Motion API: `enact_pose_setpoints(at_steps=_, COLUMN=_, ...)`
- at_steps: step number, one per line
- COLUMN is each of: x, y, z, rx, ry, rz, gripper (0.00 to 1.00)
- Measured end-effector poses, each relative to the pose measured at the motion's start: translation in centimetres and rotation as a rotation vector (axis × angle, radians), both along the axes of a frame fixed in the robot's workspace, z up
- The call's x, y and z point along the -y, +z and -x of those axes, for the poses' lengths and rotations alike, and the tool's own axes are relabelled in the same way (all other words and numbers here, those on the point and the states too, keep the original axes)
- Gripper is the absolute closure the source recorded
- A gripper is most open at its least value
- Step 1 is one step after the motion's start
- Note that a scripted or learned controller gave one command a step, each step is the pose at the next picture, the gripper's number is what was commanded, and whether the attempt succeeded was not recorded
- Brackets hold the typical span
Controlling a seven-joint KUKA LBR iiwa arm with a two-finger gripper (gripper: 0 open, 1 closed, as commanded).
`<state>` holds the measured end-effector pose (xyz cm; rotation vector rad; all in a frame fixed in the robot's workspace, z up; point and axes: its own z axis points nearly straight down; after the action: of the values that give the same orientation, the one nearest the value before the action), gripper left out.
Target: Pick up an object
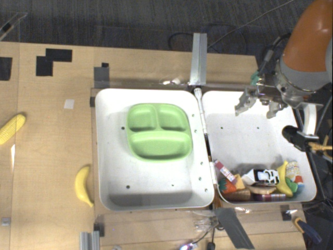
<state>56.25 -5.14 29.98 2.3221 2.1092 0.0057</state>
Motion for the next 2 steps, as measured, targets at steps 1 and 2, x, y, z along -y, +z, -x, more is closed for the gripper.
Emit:
enact_pose_setpoints(at_steps=1, x=-3.8, y=4.3, z=-3.9, rx=-0.001, ry=0.012, rz=0.0, gripper=0.0)
enact_pose_setpoints(at_steps=2, x=-0.8, y=-2.2, z=2.4, rx=-0.003, ry=-0.003, rz=0.0, gripper=0.0)
